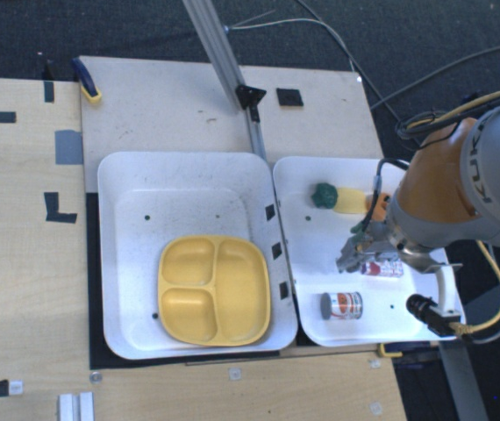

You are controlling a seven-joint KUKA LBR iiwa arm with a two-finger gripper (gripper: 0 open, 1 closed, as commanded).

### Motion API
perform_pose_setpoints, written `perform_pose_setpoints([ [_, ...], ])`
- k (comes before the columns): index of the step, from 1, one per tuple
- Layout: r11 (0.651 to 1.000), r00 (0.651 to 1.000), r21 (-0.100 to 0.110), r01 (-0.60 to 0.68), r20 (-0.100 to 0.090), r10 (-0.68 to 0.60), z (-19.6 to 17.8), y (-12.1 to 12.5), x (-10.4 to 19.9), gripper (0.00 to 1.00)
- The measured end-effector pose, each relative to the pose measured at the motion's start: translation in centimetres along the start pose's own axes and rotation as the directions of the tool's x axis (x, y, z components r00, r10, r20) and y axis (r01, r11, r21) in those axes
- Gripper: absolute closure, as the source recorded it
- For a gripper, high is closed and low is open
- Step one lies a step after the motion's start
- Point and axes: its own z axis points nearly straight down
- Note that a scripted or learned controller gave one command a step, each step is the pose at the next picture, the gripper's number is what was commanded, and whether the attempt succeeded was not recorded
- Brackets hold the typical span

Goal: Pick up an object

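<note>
White plastic, two shallow bins side by side on your bench; the left bin carries a yellow divided tray, the right bin carries the loose items you may pick from.

Item one: a small can with a red and white label, lying on its side near the front of the right bin. Item two: a green ball-like object toward the back of that bin. Item three: a yellow piece just beside the green one, touching or nearly so. Item four: something red and white partly hidden under the tool; you cannot make out what it is.

Gripper: low over the middle of the right bin, between the can and the green object, just beside the red and white thing; whether it is spread or closed cannot be told from this angle, and nothing can be seen held in it.

Step in hand, by judgement: the approach and descent; no pick is confirmed.

Next move calls for: settling on one target, likely the nearest item; centring over it; closing squarely; then lifting straight so you can check it comes up.
</note>
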Motion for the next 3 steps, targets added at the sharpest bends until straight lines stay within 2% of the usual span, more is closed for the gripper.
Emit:
perform_pose_setpoints([
  [1, 1.000, 1.000, 0.000, 0.000, 0.000, 0.000, -4.5, -0.2, -0.6, 1.00],
  [2, 1.000, 1.000, 0.002, 0.000, -0.001, 0.000, -6.5, -0.1, -0.6, 1.00],
  [3, 1.000, 1.000, 0.002, 0.006, -0.002, -0.006, -7.4, 2.7, 4.6, 1.00],
])
